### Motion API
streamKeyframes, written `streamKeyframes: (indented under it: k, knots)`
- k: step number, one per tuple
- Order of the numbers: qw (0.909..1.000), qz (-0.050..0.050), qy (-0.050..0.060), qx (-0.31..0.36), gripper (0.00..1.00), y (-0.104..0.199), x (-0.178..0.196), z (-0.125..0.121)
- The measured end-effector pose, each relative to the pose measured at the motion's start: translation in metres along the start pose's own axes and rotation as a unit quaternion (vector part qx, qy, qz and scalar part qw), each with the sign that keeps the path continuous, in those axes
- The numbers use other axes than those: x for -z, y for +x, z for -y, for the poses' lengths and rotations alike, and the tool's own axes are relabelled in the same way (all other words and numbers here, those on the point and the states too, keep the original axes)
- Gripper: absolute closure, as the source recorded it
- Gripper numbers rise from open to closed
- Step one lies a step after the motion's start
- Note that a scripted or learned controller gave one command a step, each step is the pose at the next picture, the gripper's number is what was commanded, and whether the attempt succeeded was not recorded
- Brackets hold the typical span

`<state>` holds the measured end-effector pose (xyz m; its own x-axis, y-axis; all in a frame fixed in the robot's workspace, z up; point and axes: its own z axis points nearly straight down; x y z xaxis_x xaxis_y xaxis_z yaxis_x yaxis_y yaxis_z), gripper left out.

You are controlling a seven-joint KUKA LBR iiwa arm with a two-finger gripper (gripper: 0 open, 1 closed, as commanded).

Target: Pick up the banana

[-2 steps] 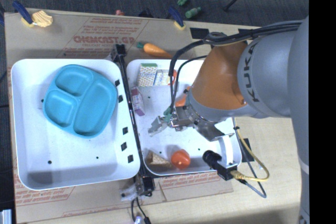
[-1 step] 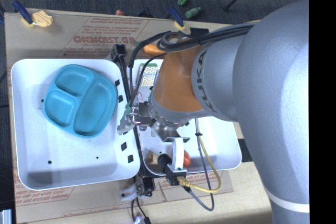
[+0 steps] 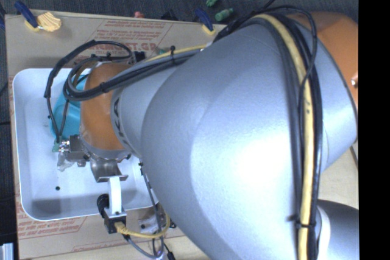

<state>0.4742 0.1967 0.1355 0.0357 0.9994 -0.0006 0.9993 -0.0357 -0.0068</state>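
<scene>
Our arm (image 3: 244, 131) hangs over the left bin (image 3: 27, 131), hiding any banana's direction; we cannot tell the jaws' state.

Grey arm (image 3: 244, 131) over white bin (image 3: 30, 131)

Brown bench (image 3: 125, 28), white bin (image 3: 27, 131) on it

A robotics lab: grey arm (image 3: 244, 131) with taped cables (image 3: 308, 119) over a white bin (image 3: 27, 131) on cardboard (image 3: 122, 27).
</scene>
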Motion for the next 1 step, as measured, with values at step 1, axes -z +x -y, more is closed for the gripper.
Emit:
streamKeyframes:
  k: [1]
  knots:
    - [1.0, 0.001, 0.001, 0.001, 1.0, -0.0014, 0.01, -0.0007]
